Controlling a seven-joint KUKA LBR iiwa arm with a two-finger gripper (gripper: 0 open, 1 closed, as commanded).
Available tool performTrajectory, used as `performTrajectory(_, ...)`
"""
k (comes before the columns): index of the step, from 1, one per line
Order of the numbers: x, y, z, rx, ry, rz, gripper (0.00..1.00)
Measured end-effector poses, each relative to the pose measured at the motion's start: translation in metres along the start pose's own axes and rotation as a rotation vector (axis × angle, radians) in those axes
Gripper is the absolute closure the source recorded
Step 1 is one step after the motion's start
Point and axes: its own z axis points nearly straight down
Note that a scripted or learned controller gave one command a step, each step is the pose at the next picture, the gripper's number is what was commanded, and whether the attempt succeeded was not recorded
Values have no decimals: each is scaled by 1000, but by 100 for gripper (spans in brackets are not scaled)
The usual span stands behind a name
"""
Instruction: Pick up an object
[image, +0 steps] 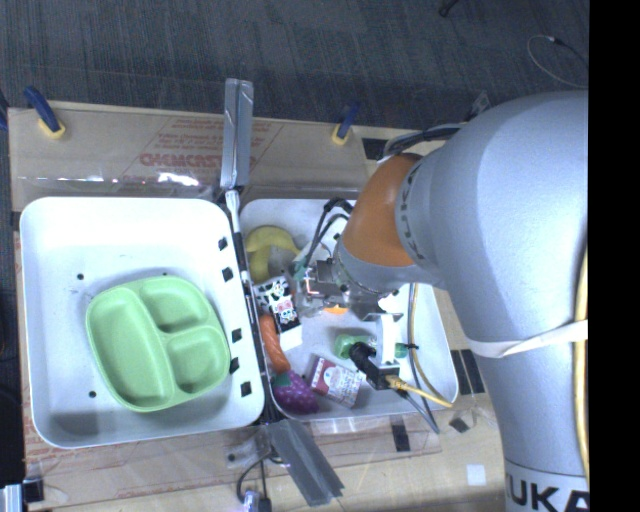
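My gripper (318, 284) hangs low in the right bin (436, 352), under the grey arm and its orange band (378, 222). It sits just right of a black-and-white carton (279, 300) and below a yellow fruit (267, 246). An orange carrot (268, 340) lies along the bin's left wall. Purple grapes (295, 392) and a red packet (338, 380) rest near the front wall. A small green item (349, 346) lies below the gripper. I see nothing lifted by the gripper.
The left bin (60, 240) holds a light green divided plate (155, 342). A metal divider (236, 140) runs between the bins. A yellow cable (425, 395) and a black fitting (365, 364) trail across the right bin's front right.
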Motion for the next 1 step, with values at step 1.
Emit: performTrajectory(1, -10, 0, -2, -4, -11, 12, 0)
